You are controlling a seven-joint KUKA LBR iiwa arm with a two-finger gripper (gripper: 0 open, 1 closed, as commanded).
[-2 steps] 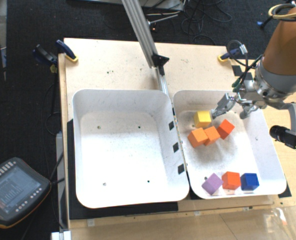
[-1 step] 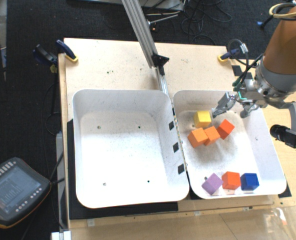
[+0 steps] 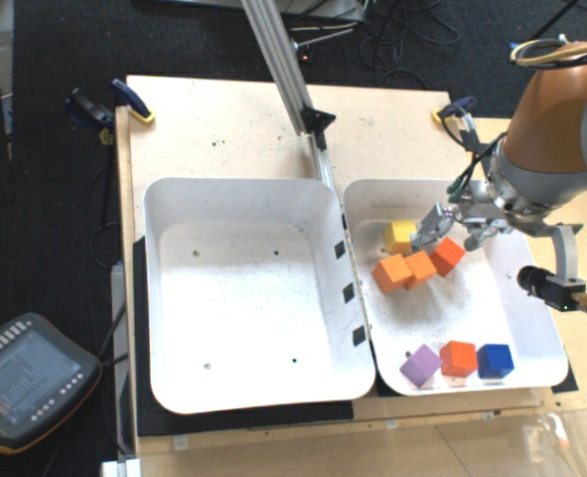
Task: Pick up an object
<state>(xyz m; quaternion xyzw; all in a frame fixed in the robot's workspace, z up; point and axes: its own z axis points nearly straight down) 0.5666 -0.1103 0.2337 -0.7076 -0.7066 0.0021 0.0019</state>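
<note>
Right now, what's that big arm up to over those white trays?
The arm is reaching into the right tray, its gripper low over a cluster of blocks: a yellow one and three orange ones. Nothing looks lifted yet. A purple, an orange and a blue block sit along the near edge.

place: robotics lab | evidence: plywood bench (image 3: 223, 127) held by clamps (image 3: 132, 99) | teach pendant (image 3: 25, 381) lower left | loose cables (image 3: 422, 28) over dark carpet | aluminium camera mast (image 3: 273, 48)
</note>
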